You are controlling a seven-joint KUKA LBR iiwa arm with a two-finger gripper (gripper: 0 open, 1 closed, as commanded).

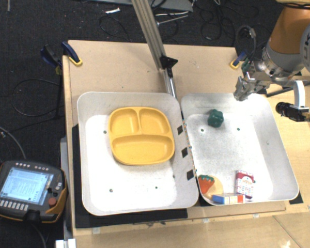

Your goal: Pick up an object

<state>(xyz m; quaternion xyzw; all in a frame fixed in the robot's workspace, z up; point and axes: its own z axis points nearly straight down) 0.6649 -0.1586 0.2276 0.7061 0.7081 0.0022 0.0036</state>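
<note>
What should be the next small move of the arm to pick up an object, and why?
Probably move the gripper toward the green object and lower it. The gripper hangs at the far right corner of the right bin, holding nothing I can see, and the green object lies alone nearby, apart from the small items clustered at the near edge.

Tan bench (119, 66) bears two white bins (93, 138).

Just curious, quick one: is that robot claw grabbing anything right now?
Gripper: above the right bin's far edge, nothing seen between its fingers; open or closed cannot be told.
</note>
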